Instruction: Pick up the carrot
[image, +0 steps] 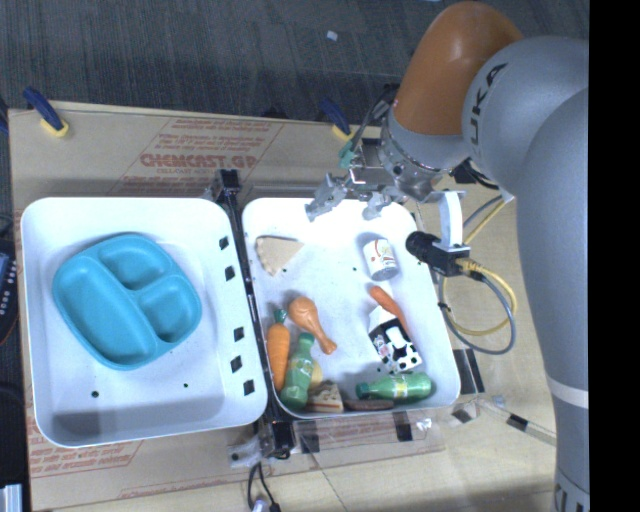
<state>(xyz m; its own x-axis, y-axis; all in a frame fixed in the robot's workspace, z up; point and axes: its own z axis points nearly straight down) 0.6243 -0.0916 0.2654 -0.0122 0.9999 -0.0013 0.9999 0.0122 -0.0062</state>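
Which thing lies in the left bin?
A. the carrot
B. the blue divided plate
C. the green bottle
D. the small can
B: the blue divided plate sits in the left bin, while the carrot, green bottle and small can all lie in the right bin.

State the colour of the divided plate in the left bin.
Light blue divided plastic plate, seen in the camera view.

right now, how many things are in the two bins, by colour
blue: 1, divided plate
orange: 3, carrot, drumstick, small carrot
green: 2, bottles
tan: 2, bread wedges
white: 2, can, cow-print carton
total: 10
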